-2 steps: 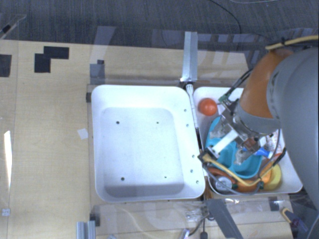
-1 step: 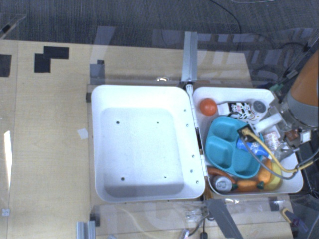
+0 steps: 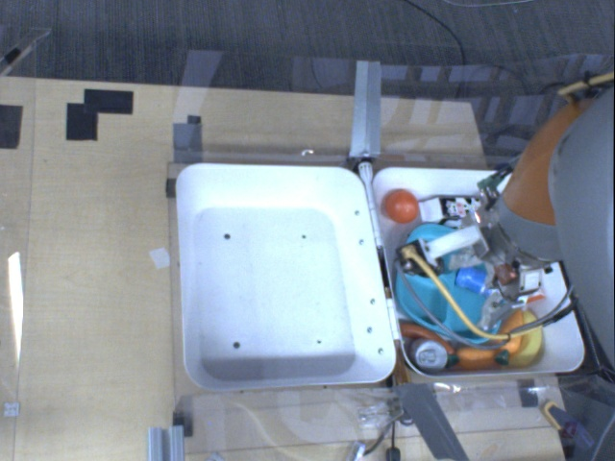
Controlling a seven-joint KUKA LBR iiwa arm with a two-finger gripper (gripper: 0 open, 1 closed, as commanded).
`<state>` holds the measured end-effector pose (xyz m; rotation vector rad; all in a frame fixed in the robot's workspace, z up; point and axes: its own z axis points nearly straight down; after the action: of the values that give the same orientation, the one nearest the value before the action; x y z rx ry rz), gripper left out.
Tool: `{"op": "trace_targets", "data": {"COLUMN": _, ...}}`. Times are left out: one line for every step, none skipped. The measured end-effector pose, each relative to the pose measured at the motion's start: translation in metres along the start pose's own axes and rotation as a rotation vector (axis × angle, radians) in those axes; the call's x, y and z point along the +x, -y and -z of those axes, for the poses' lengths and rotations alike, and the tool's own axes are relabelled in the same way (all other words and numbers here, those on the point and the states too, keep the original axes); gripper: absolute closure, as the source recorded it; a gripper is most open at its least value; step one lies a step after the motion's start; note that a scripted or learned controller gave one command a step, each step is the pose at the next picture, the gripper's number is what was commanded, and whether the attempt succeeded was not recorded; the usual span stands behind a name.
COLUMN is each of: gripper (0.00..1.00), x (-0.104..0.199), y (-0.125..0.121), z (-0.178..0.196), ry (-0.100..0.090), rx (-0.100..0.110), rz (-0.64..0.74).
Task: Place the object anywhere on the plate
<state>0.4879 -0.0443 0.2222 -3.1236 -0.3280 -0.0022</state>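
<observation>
**Arm low over the blue plate**

Left of the blue plate [image 3: 423, 301], the left bin [image 3: 274, 277]. Just above the plate, an orange ball [image 3: 401, 205]. Over the plate's right side, the gripper [image 3: 485, 281], grip state unreadable. Below it, a carrot [image 3: 476, 357].

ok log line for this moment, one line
arm: over right bin | gripper: low above blue plate | nearby: orange ball, carrot | left bin: untouched

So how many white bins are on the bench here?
2. The left bin sits at centre; the right bin lies beside it, under the arm, holding a blue plate and small items.
</observation>
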Motion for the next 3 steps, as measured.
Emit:
{"op": "trace_targets", "data": {"gripper": 0.00, "x": 0.013, "y": -0.003, "z": -0.033, "ry": 0.003, "rx": 0.002, "rz": 0.212}}
{"op": "trace_targets", "data": {"gripper": 0.00, "x": 0.024, "y": 0.116, "z": -0.038, "ry": -0.002, "rx": 0.001, "rz": -0.004}}
{"op": "trace_targets", "data": {"gripper": 0.00, "x": 0.056, "y": 0.090, "z": -0.011, "ry": -0.001, "rx": 0.000, "rz": 0.015}}
